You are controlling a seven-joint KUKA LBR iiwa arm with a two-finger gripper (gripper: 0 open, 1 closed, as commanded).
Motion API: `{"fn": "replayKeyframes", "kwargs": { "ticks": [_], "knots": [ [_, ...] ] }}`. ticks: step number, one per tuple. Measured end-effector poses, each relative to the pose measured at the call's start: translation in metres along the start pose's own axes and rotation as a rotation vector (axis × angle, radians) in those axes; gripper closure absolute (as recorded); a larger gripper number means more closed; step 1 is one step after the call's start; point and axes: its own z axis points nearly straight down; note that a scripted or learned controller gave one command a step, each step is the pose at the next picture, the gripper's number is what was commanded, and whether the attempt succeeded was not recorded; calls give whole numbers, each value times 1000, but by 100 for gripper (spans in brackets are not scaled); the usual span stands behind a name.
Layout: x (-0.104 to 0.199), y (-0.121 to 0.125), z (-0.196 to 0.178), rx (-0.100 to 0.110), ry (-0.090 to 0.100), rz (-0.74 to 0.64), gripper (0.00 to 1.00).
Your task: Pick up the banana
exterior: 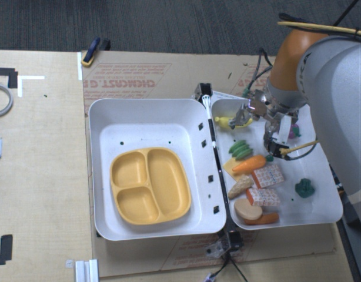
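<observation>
banana [223, 121] lies at the gripper [240, 120], grasp step; i cannot tell the pincer state; next, lift carefully.

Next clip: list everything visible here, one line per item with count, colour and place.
bins: 2, white, side by side on the bench
plate: 1, yellow, three compartments, in left bin
banana: 1, yellow, far end of right bin, at the gripper
green vegetable: 1, right bin, below banana
carrot: 1, orange, right bin middle
other toy foods: several, tan, red and white, near end of right bin
green piece: 1, right side of right bin
cardboard: 1 sheet, brown, under bins
arm: 1, grey with orange band, from right
gripper: 1, beside banana
</observation>
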Motion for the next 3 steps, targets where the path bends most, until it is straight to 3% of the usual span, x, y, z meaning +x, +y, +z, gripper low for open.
{"fn": "replayKeyframes", "kwargs": {
  "ticks": [1,2,3],
  "knots": [
    [0,2,-11,-10,0,-1,100],
    [-1,1,-11,-2,-3,0,0],
    [2,-11,3,-21,-8,-285,0]
  ]
}}
